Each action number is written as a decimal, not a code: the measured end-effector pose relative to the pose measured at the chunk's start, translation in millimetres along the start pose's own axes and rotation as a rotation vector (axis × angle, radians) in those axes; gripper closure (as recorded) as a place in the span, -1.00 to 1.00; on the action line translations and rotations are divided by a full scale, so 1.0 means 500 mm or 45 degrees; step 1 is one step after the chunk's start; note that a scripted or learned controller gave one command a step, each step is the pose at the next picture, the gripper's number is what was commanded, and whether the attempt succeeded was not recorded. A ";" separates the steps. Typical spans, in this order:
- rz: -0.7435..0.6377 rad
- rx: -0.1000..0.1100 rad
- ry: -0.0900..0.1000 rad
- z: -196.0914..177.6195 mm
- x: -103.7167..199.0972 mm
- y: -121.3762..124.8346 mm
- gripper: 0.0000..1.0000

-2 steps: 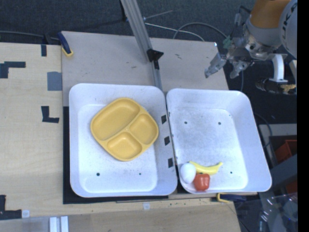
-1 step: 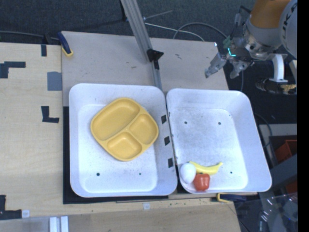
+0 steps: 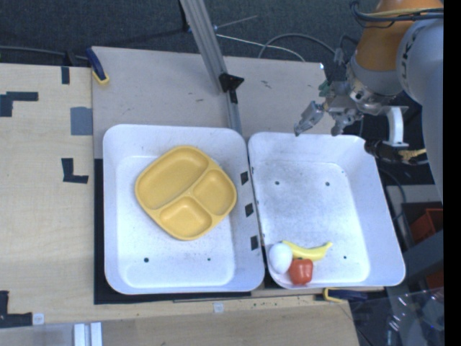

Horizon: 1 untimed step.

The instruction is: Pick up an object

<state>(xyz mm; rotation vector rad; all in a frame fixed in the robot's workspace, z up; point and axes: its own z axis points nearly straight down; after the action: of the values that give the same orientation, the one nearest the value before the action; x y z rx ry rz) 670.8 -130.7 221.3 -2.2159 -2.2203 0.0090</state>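
So what we've got to grab from is a little cluster in the right bin, tucked into its near-left corner: a white egg-shaped thing, a small yellow banana and a red pepper-looking piece, all touching each other. They look like toy food, so we're guessing light, hard and a bit slick. The banana seems the easiest bet, pinched across its narrow middle, though with the egg right beside it and the bin wall close we'd expect things to get nudged. The left bin has a yellow divided plate, which is flat and wide, so we'd only catch that by its rim. The gripper hangs over the far edge of the right bin, well apart from the cluster, fingers spread apart with nothing between them, arm bent in from the right with the wrist pointing down and left.
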 end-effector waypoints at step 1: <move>0.000 0.000 0.000 0.109 0.020 0.007 -1.00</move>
<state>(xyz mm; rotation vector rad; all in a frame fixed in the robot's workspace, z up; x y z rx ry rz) 674.0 -120.8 166.6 -2.2155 -2.2207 0.0085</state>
